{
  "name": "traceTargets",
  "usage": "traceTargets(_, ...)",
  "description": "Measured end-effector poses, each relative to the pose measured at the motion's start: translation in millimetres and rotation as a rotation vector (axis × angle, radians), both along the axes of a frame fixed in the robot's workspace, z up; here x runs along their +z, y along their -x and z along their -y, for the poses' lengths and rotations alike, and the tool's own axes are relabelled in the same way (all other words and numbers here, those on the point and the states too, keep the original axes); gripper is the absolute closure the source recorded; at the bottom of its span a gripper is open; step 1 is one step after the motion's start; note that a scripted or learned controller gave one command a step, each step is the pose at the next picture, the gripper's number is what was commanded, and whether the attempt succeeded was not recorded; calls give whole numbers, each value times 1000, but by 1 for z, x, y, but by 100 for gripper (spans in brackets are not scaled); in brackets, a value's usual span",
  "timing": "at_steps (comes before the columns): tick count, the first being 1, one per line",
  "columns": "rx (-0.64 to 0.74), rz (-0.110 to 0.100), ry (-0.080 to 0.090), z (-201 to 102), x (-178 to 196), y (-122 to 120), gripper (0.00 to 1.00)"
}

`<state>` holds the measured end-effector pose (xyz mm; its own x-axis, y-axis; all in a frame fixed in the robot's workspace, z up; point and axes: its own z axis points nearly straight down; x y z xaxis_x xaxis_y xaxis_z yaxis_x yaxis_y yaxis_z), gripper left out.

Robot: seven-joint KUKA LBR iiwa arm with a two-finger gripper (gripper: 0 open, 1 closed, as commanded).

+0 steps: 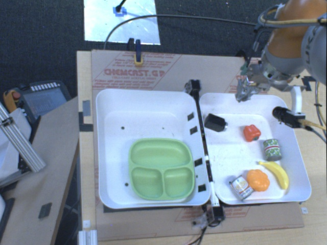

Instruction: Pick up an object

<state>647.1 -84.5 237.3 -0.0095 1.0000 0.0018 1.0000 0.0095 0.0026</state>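
Observation:
The right bin point(291, 188) holds a black block point(215, 122), a red pepper point(251, 132), a green-labelled can point(272, 149), a yellow banana point(276, 173), an orange fruit-like toy point(258, 180) and a small tipped can point(240, 188). My gripper point(244, 92) hangs over the bin's far edge, right of and beyond the black block. Nothing shows between its fingers. It is small and dark against the rim.
The left bin point(115, 111) carries a green divided plate point(161, 168). A black clip row point(200, 137) runs along the seam between the bins. A tablet device point(43, 101) and a metal rail point(18, 139) lie at the left of the bench.

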Motion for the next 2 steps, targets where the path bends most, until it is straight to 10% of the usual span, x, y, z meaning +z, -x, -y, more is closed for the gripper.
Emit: traceTargets(2, 1, -3, -1, -118, 1, 12, 100)
